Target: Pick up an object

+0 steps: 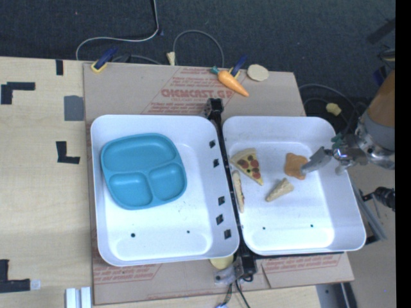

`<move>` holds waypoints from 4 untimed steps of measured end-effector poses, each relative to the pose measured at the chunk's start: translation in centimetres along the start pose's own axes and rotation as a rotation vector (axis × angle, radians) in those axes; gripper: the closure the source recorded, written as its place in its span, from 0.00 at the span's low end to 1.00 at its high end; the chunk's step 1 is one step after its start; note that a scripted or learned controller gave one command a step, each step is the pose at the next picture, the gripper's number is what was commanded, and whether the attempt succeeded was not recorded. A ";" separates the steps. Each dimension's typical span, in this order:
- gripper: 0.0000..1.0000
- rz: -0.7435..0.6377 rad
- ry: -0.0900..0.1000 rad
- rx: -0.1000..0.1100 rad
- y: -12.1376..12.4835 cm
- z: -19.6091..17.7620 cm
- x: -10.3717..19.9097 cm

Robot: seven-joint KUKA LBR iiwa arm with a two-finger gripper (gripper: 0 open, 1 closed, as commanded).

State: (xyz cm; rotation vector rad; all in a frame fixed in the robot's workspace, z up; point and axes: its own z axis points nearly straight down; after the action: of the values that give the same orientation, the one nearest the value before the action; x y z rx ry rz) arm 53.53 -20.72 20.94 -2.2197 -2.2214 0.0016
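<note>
I see 2 bins. Right bin: wedge piece nearest me, pizza slice at its 10 o'clock, orange-brown chunk at its 1 o'clock. Gripper tip touches that chunk from 3 o'clock; finger state I cannot tell. Left bin holds blue tray. Carrot beyond, at 12 o'clock.

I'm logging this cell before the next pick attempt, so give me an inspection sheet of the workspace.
Surface: two shallow white bins, left bin and right bin, on a brown cardboard sheet.
Job's things: toy pizza slice, orange-brown chunk, tan wedge in right bin.
Clutter: blue divided plastic tray in left bin; toy carrot and pale round disc on cardboard.
Grippers: gripper beside the chunk.
Cables: white cable behind bins.
Surroundings: dark carpet.
</note>
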 end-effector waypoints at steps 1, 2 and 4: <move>0.00 -0.004 -0.005 -0.007 8.0 12.8 0.9; 0.00 -0.002 -0.005 -0.016 5.9 11.9 -0.9; 0.00 0.000 -0.008 -0.012 6.4 12.3 0.1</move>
State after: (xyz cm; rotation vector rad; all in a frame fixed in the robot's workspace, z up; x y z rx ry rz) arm 59.92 -20.66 8.65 -2.2294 -2.2317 -0.0024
